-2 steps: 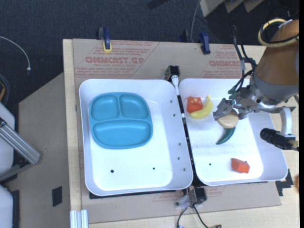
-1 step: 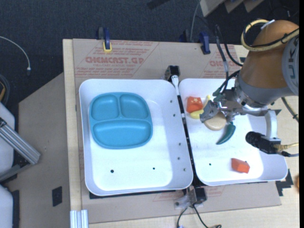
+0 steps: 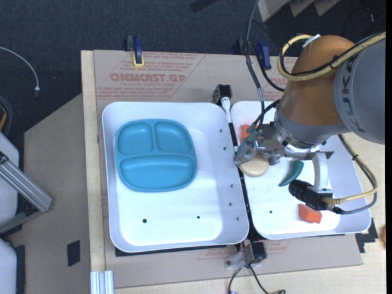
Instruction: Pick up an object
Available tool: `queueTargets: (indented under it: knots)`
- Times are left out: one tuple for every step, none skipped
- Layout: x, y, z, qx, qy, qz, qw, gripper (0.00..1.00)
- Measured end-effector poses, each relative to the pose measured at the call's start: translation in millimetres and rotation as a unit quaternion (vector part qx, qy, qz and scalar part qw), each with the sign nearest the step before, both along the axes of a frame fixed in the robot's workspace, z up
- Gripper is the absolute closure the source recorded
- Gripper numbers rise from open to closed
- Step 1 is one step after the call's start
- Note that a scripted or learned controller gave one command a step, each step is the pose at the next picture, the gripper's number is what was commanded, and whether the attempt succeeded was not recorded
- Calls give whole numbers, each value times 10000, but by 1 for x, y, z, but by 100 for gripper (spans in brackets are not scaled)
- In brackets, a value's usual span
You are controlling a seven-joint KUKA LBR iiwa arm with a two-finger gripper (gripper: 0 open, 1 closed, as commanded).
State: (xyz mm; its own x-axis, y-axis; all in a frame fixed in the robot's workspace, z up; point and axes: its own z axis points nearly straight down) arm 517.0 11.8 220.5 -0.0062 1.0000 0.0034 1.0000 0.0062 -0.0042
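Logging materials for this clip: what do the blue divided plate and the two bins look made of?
Blue divided plate: likely moulded plastic, matte, with soft rounded compartment ridges. Left bin and right bin: probably thin formed plastic, smooth white, slightly glossy, with rounded corners.

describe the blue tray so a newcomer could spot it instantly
Find the two white bins side by side and take the left bin, away from the arm. The blue tray lies flat in its upper left part. It is large, light blue and split into three compartments, unlike the small items in the right bin.

One fixed camera looks down at a slant on both white bins [image 3: 113, 164].
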Motion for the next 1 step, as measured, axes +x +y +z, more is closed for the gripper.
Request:
queueTargets:
  knots:
    - [2,50,8,-12,-28,-4,10000,100]
